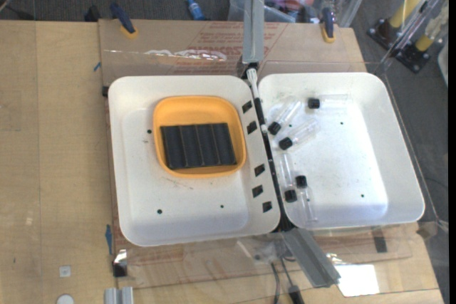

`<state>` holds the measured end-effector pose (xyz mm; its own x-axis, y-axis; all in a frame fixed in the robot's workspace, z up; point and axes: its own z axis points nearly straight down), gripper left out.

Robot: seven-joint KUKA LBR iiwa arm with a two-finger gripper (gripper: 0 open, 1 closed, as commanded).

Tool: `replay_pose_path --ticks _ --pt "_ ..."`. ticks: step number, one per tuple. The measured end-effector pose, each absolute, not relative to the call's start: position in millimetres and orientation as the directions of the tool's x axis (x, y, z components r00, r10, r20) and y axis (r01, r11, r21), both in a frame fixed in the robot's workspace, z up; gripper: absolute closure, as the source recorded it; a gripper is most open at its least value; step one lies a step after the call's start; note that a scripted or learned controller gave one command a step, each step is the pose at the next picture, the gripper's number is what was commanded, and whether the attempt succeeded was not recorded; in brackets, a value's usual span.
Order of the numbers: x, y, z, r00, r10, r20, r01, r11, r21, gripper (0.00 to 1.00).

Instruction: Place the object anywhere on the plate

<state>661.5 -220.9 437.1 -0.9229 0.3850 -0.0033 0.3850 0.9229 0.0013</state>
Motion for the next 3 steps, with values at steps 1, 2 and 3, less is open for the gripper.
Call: replay_pose_path --ticks 1,2,3 --pt "660.2 -222.4 437.0 -0.905 0.426 -0.003 0.426 0.905 0.003 1.0" --pt "655.7 -221.1 437.3 -0.993 0.117 -0.003 0.117 0.993 0.001 1.0" --pt "663.6 -219.7 436.9 -1.0 -0.01 -0.008 -0.01 1.0 -0.001 1.0"
